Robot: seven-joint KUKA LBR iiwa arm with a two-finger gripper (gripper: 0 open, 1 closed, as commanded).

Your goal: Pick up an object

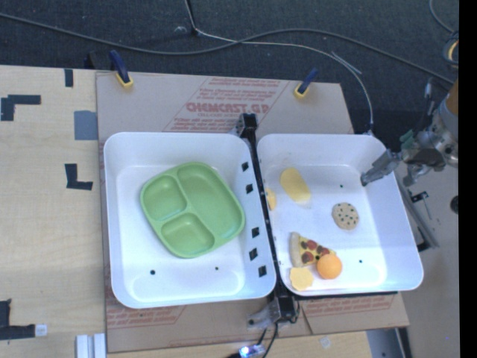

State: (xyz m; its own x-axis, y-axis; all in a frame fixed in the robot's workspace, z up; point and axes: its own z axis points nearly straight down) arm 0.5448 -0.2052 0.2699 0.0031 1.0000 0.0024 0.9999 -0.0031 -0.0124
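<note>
Now the gripper sits at the right bin's far right edge, holding nothing; whether it is spread or pressed together I cannot tell at this size. The candidates lie in that bin: a yellow piece, a cookie, a pizza slice, an orange and a small yellow wedge. The orange touches both slice and wedge, so a descent there would likely shove neighbours or pinch two at once. The cookie and slice lie flat and could slip out. The orange may roll. The green tray in the left bin is well apart.
</note>
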